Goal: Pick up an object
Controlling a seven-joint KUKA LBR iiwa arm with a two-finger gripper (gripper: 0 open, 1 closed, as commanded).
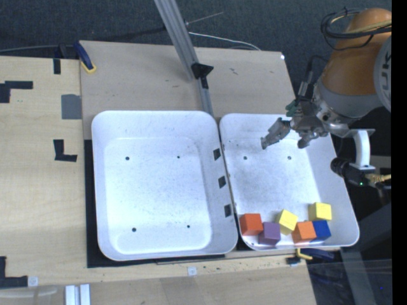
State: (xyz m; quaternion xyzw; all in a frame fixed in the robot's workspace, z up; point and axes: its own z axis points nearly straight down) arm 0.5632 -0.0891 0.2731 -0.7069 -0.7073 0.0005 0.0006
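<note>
Nearest the camera, along the near wall of the right bin (331,170), lie 6 small blocks in a loose cluster. The gripper (284,139) hangs well apart from them, over the far part of the same bin, with its 2 fingers spread open and nothing between them; one finger slants toward the bin's middle, the other sits closer to the right rim. Above it the grey wrist rises into the arm's orange band (356,49) at the right.

Counting outward from there: 2 yellow blocks, one yellow block (320,210) nearest the right wall and a second yellow block (287,220) turned corner-on toward the middle; 2 orange blocks, one orange block (250,223) at the left end and another orange block (304,231) touching 1 blue block (322,230); and 1 purple block (271,232) just beside the left orange one. All are roughly cubic, so no long axis can be told. The row as a whole runs left to right along the near wall.

The left bin (102,170) sits side by side with the right one on the counter (38,170).
</note>
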